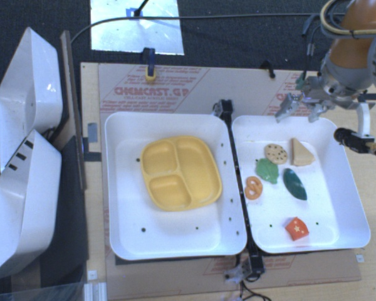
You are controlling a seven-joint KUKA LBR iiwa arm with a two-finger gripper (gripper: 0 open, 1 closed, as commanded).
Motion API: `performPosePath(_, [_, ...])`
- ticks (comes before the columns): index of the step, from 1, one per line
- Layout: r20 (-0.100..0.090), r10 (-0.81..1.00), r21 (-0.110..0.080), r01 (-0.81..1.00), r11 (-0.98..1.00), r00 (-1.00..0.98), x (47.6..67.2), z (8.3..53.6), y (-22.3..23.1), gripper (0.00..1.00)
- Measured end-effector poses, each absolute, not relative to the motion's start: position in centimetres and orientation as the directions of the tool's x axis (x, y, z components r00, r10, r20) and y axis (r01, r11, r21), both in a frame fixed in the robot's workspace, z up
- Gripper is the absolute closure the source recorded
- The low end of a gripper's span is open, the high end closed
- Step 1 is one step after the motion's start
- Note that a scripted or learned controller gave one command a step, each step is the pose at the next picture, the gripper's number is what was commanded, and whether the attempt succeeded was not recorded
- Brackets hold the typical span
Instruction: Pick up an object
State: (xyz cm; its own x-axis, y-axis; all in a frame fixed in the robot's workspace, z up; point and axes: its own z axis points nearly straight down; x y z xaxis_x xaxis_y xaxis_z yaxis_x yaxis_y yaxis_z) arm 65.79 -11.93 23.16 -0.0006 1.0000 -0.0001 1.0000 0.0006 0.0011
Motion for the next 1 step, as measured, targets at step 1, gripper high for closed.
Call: performPosePath(1, [0.000, 1.000, 0.001, 1.000, 0.001, -0.001, 65.79, 23.16, -11.93, 0.00])
